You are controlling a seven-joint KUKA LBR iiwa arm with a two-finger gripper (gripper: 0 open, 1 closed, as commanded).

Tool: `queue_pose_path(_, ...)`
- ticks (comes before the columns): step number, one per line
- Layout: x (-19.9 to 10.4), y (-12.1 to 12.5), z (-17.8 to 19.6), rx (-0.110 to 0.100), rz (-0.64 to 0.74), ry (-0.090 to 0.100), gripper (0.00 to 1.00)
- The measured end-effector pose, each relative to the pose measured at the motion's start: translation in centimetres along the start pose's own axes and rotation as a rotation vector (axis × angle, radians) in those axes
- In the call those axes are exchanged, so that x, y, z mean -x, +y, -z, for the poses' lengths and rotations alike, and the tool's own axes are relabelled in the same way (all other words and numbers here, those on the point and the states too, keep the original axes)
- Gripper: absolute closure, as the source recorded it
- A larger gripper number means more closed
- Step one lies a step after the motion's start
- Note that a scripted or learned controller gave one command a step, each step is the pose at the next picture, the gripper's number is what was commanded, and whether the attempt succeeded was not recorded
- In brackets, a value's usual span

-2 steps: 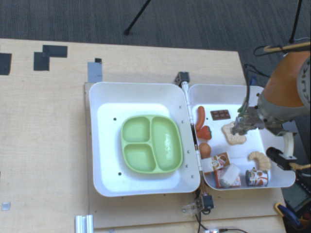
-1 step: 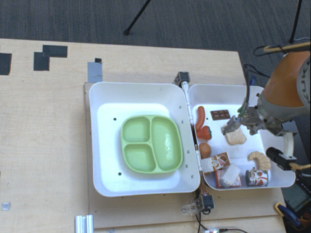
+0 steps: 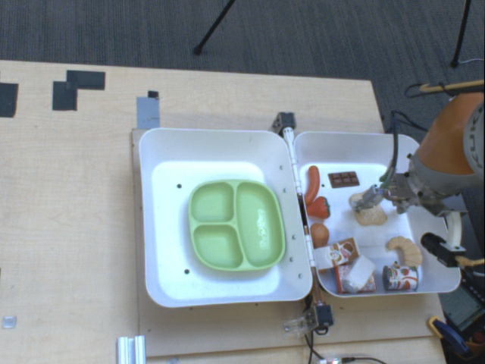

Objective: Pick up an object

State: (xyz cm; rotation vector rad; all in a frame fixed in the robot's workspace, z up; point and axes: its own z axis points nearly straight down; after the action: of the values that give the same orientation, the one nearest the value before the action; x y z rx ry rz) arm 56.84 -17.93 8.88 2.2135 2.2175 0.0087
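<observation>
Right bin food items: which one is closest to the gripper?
The pale tan bread-like piece, directly under the gripper. The croissant lies further toward the near wall of the right bin; the hot dog sits by the left wall.

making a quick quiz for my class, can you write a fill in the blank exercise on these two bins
1. The green divided plate lies in the ____ bin.
2. The plate has ____ compartments.
3. The gripper hangs over the ____ bin, near a beige pastry.
4. The hot dog lies next to the ____ wall of its bin.

Missing words: left; three; right; left
</observation>
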Motion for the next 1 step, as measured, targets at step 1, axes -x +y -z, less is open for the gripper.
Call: queue_pose_path(1,-0.83,0.51,-0.02,0.000,0.002,-0.001,0.00)
